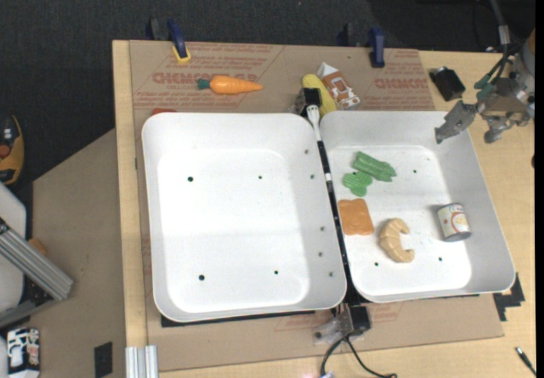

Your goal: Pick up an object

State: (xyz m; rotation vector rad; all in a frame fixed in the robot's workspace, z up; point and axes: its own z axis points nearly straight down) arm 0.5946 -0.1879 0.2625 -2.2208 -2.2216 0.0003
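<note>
The right bin [476, 274] holds a green pea pod [373, 166], a smaller green piece [357, 184], an orange slab [355, 217], a tan croissant [396, 240] and a small silver can [453, 221] lying on its side. My gripper [468, 132] hovers over the bin's far right corner. It is open, its two grey fingers are spread and nothing is between them. It is well apart from every object, with the can nearest, below it.
The left bin [170, 198] sits beside the right one. Behind the bins on the cardboard lie a carrot [229, 85], a yellow item [314, 89] and a small printed box [340, 88]. Two blue clamps [178, 39] [376, 44] grip the back edge.
</note>
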